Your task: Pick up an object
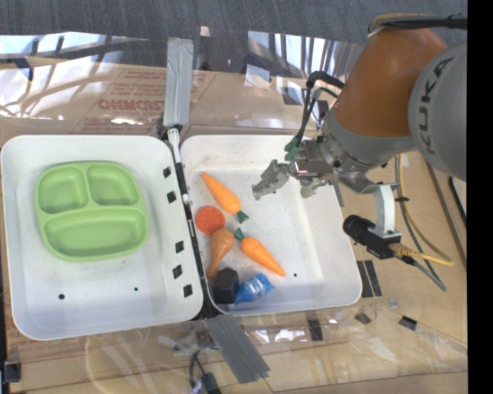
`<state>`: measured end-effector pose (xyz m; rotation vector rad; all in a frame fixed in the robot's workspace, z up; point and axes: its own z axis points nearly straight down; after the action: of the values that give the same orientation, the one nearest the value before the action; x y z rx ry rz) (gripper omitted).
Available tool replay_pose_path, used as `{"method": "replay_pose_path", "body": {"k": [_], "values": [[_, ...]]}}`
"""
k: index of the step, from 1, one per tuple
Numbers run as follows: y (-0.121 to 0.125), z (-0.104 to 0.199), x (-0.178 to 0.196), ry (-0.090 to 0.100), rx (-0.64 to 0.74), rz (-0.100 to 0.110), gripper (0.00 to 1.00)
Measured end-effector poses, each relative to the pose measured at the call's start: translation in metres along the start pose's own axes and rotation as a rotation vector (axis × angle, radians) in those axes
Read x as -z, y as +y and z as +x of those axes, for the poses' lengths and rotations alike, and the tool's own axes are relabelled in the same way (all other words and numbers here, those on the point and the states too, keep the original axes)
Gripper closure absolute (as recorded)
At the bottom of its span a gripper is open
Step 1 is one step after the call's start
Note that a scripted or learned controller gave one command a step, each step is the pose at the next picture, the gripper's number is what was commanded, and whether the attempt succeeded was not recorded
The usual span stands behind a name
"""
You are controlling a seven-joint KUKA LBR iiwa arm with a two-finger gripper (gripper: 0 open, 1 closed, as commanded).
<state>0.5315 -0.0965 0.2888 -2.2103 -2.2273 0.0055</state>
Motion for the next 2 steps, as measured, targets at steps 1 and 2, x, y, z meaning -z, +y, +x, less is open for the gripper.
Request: {"method": "replay_pose_path", "body": {"k": [1, 2], "values": [[-0.006, -0.036, -0.170, 0.001, 0.060, 0.003, 0.00], [-0.020, -0.038, -0.198, 0.002, -0.034, -0.002, 0.00]]}}
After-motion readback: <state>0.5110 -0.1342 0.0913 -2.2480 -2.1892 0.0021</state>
